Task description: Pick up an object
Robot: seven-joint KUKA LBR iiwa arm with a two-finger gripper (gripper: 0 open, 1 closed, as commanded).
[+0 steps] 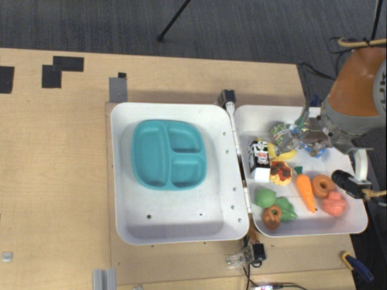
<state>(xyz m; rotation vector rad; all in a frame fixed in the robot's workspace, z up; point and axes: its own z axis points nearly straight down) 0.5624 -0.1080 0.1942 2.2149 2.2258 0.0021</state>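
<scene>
Overhead slanted view of a pale wood-grain worktop (54,180) set on a dark grey carpeted floor (91,11), across which a thin black rod (181,11) runs diagonally. Black rectangular marks (60,70) lie near the worktop's far left edge.

Two shallow white bins sit side by side. The left bin (145,222) holds a teal divided plate (169,154) with three compartments, lying flat toward the bin's far half. The right bin (357,219) holds a cluster of toy foods: a carrot (305,192) near the centre, a brown doughnut (323,185) just beside it, a pink item (334,204) toward the near right corner, a red apple (271,216) touching a green leafy piece (266,197), a black-and-white carton (260,153), and a yellow-red piece (280,173).

The grey arm with its orange band (357,83) enters from the right. Its end effector (308,138) hangs low over the far part of the right bin, near a greenish item (279,130); whether it is spread or pressed together cannot be told.
</scene>
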